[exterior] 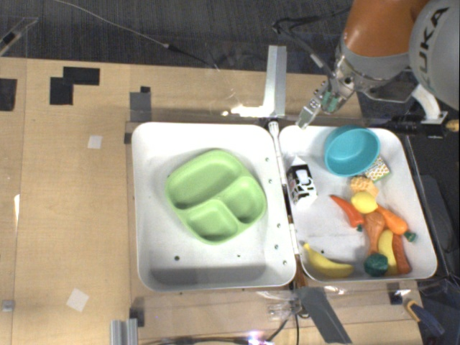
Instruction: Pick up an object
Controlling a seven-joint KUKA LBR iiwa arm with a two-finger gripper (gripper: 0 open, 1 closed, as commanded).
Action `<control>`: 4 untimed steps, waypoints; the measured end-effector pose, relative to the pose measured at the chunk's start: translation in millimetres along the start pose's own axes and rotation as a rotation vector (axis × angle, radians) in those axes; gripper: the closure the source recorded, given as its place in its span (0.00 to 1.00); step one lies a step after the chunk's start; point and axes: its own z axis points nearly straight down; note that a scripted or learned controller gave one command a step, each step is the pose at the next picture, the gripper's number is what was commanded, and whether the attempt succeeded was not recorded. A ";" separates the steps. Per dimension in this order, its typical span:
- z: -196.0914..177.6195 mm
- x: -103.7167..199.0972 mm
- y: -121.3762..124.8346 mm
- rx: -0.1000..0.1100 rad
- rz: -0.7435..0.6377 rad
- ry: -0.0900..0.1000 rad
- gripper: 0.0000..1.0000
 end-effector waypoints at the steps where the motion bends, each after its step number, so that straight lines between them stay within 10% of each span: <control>1: 78.0 -53.8 -54.7 0.007 -0.419 0.010 1.00; 2: 67.4 84.7 7.8 0.002 -0.311 0.012 1.00; 3: 52.1 86.5 -55.3 0.005 -0.235 0.008 1.00; 4: 44.0 86.9 -29.2 0.005 -0.077 0.008 1.00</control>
